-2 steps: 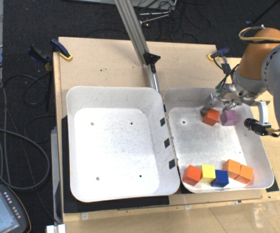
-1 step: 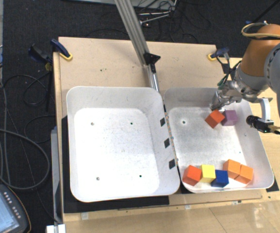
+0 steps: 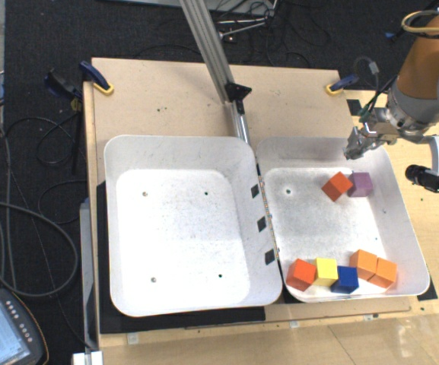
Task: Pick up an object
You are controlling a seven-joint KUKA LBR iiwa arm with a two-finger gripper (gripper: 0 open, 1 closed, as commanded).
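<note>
Blocks are sitting in my right bin while my gripper is hanging over its far edge.

Going left to right: the left bin is lying beside the right one, the two touching along the middle seam. Along the right bin's near wall, a red-orange block is leading a row, with a yellow block just beside it, a blue block touching that, then two orange blocks pressing together at the end. Farther back, an orange block and a purple block are sitting side by side, touching. I am reaching in from the right, my gripper hovering above the bin's far rim, near that back pair but apart from it. Nothing is showing between the tips, and whether they are spread or closed I cannot tell.
</note>
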